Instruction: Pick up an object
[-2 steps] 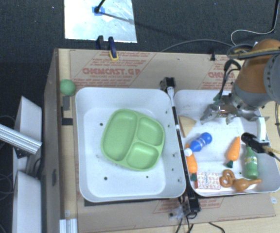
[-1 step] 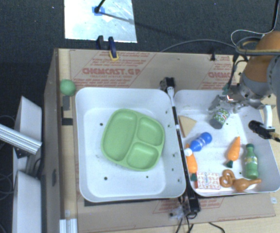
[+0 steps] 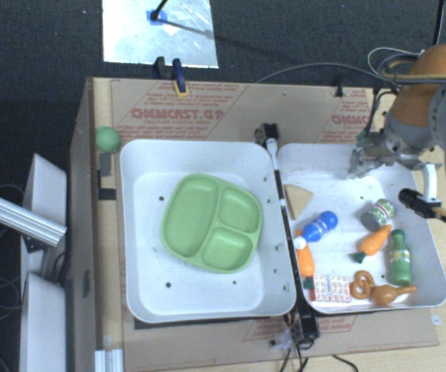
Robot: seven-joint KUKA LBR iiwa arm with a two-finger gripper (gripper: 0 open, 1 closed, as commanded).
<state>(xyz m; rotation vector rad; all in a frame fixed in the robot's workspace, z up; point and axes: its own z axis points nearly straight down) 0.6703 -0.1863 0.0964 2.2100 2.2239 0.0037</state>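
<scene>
Progress: nothing lifted | gripper (image 3: pixel 362 163) over right bin's (image 3: pixel 440 281) far edge, fingers' state unclear | toys, including blue bottle (image 3: pixel 320 225), lie in bin

A green divided tray (image 3: pixel 211 223) lies in the left bin (image 3: pixel 142 177); toys fill the right bin (image 3: pixel 432 273).
</scene>
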